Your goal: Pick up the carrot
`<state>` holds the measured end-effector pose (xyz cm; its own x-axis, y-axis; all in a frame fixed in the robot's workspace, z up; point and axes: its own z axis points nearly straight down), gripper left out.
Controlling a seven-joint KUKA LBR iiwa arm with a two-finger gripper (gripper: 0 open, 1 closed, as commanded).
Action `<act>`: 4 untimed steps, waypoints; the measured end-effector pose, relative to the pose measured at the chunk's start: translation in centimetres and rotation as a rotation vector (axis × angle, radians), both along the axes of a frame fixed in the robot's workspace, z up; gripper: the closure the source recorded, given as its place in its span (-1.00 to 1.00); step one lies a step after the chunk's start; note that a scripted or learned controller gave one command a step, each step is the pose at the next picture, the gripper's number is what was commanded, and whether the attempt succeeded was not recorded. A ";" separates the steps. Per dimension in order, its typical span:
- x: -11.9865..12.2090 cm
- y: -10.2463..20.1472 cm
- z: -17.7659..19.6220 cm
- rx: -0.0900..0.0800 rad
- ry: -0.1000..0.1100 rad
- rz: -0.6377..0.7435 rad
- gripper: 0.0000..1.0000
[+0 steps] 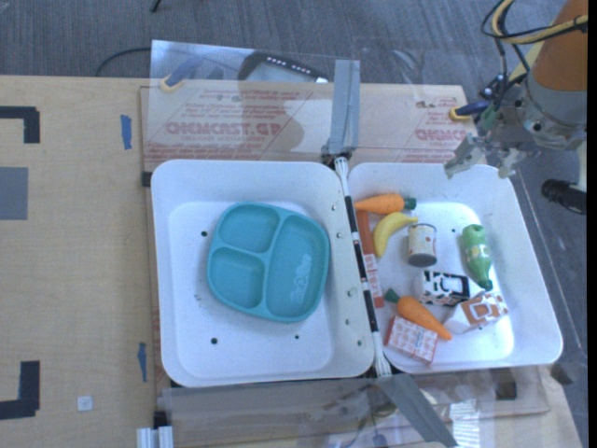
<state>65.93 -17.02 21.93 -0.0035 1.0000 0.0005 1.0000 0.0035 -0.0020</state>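
Note:
Two carrots lie in the right bin (536,278). One carrot (378,203) with a green top rests at the bin's back left, just above a banana (392,227). The other carrot (420,314) lies near the front, beside a red patterned box (411,339). My gripper (482,164) hangs over the bin's back right rim, well to the right of the back carrot. It is open, with nothing between its fingers.
The right bin also holds a small can (422,244), a green bottle (477,255), a black-and-white item (446,286) and a small carton (483,311). A teal divided plate (269,261) sits in the left bin (177,250). A clear panel leans behind both bins.

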 end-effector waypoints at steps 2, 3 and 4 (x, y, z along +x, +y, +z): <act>0.4 5.6 -12.8 -0.014 0.017 0.106 -1.00; 0.0 5.9 -12.8 -0.010 0.034 -0.177 -1.00; 0.1 5.9 -13.0 -0.010 0.031 -0.178 -1.00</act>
<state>66.01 -11.11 8.97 0.1734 0.9848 -0.0118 0.9843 -0.1737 -0.0324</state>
